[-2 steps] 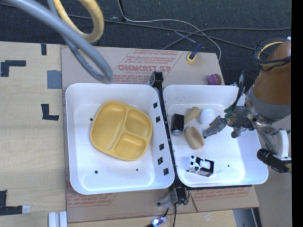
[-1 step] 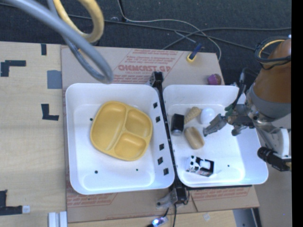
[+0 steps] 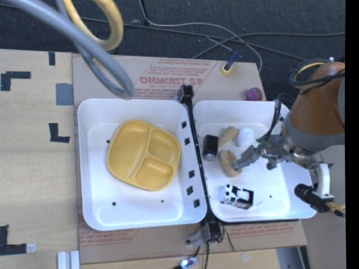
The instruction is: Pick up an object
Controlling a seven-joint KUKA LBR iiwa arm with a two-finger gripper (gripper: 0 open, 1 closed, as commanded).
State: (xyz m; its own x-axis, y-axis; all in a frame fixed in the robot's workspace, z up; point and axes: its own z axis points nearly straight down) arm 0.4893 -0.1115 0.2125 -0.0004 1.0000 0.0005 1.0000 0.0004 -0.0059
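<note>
The bench (image 3: 33, 150) is viewed from above at a slant, at moderate range. Both white bins (image 3: 90, 167) are taken in, side by side. The arm (image 3: 317, 114) is seen entering from 3 o'clock.

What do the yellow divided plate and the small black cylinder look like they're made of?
The yellow divided plate looks like molded plastic: one even color, rounded compartment ridges, a soft satin sheen. The small black cylinder is harder to call; its smooth dark surface suggests plastic or rubber, but it is too small to tell.
</note>
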